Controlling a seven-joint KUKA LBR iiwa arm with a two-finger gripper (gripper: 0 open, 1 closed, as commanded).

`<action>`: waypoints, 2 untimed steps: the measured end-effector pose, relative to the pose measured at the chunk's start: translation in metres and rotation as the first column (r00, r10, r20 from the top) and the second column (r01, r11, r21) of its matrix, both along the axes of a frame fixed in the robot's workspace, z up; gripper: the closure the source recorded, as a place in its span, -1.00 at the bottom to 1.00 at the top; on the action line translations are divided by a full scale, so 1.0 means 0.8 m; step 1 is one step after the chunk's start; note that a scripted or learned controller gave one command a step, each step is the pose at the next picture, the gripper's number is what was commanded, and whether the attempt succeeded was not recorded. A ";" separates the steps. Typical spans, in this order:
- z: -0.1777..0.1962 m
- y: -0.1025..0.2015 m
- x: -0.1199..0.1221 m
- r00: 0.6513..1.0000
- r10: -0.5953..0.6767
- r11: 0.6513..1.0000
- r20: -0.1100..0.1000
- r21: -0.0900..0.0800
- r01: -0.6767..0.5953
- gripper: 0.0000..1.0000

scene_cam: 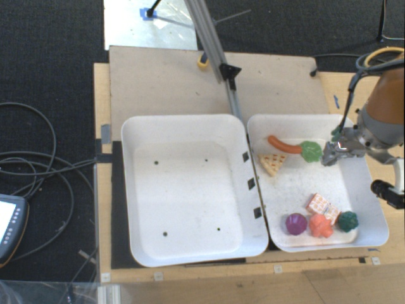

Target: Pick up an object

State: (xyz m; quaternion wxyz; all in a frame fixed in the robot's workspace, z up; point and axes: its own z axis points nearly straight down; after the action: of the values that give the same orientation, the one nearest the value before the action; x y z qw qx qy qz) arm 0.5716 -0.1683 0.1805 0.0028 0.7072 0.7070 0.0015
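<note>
The right bin (354, 189) holds several toy foods. An orange carrot with a green leafy top (294, 148) lies at the back. Beside it sits a yellow waffle-like wedge (273, 163). Along the front lie a purple ball (295, 223), a pink-and-white block (321, 205), an orange piece (321, 227) and a dark green piece (347, 220). My gripper (331, 154) hangs over the right bin, just right of the carrot's green top. I see nothing held in it.
The left bin (183, 189) stands beside the right one, joined by black clips (251, 182). A grey pole (209, 30) slants over the bench at the back. Cables and a tablet (9, 223) lie on the floor at left.
</note>
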 end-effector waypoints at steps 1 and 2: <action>0.065 -0.010 0.011 1.000 0.004 1.000 0.002 -0.001 -0.004 1.00; 0.108 -0.010 0.013 1.000 0.005 1.000 0.000 0.000 -0.005 1.00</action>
State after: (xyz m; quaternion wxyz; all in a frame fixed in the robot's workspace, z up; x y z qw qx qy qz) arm 0.5822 -0.1765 0.2666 0.0028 0.7053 0.7089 0.0014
